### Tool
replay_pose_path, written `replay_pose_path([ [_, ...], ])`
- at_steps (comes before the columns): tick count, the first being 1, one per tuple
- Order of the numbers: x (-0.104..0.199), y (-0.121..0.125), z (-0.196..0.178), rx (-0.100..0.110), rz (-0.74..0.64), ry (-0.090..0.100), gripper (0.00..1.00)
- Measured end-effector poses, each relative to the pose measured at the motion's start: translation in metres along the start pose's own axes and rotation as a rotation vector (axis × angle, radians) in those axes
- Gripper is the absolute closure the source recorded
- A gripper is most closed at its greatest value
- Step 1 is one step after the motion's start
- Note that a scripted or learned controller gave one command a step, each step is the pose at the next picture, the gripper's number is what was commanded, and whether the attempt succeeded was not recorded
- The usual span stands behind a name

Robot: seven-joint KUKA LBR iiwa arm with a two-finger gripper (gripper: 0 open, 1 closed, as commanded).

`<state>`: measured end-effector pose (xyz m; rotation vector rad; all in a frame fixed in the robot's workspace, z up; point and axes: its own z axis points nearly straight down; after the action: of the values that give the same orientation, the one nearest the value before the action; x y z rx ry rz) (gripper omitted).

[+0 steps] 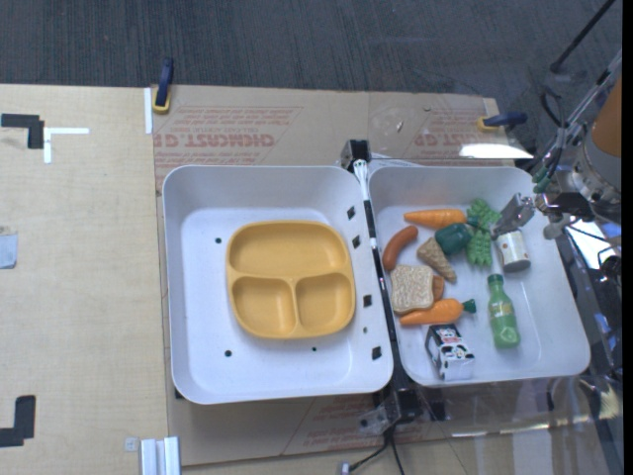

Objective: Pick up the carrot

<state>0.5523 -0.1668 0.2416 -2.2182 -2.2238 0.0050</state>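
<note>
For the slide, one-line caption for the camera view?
Gripper poised over right bin of toy food with two carrots; yellow plate in left bin.

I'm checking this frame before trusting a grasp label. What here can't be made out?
- Gripper: in the camera view, too small and cluttered to tell if it is open or shut.
- Arm: cut off by the right edge.
- Upper carrot: its leafy end merges with the green toy, so contact is unclear.
- Lower carrot: whether it touches the bread is unclear.
- Carton: print too small to read.
</note>
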Motion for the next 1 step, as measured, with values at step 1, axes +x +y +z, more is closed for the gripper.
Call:
replay_pose_path([
  [1,0.0252,-0.0017,0.1497,-0.003,0.054,0.001,0.0],
])
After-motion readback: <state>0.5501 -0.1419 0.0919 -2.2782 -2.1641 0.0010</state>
